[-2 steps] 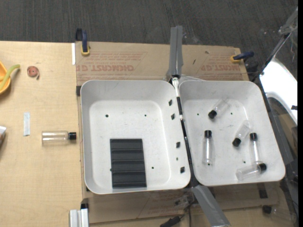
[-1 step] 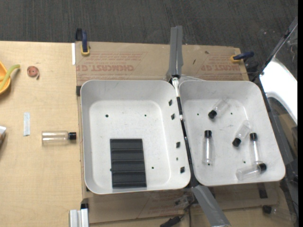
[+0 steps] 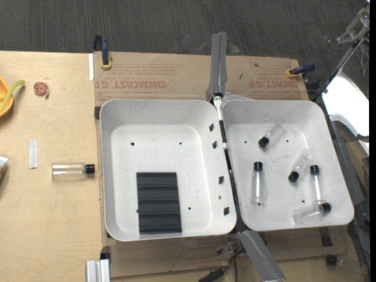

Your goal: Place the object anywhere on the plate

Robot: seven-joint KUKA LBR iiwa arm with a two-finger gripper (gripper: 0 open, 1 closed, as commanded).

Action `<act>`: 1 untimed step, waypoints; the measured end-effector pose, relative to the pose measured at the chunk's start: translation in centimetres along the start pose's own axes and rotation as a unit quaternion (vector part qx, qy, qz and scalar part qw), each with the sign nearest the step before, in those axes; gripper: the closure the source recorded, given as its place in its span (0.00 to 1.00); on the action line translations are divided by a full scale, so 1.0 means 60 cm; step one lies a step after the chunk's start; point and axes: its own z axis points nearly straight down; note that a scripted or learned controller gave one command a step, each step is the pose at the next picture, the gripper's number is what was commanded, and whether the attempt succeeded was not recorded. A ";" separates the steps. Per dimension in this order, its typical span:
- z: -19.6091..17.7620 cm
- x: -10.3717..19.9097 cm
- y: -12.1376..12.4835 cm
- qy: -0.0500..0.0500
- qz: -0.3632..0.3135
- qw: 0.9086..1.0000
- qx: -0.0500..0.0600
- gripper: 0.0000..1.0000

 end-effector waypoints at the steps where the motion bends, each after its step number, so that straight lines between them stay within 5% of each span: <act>1: 0.000 -0.072 0.040 0.000 -0.004 1.000 0.001 0.00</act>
